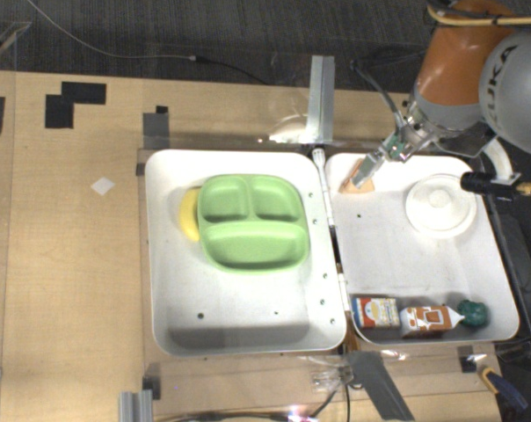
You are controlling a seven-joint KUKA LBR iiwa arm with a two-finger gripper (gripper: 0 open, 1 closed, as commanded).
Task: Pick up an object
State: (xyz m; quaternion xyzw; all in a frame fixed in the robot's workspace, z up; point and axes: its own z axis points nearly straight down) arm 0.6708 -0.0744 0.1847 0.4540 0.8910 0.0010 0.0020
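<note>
The gripper (364, 176) hangs over the right bin's (503, 280) far-left corner, jaws closed on a small orange-tan object (351, 183). Whether it is lifted clear, I cannot tell. The carton (424, 319) lies untouched along the near wall.

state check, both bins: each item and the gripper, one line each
green divided plate: right side up, flat in left bin, over the banana
banana: mostly hidden under plate's left edge
white lid: flat, right bin
carton: lying on its side, right bin's near wall
gripper: low at right bin's far left corner, something orange at its tip
</note>
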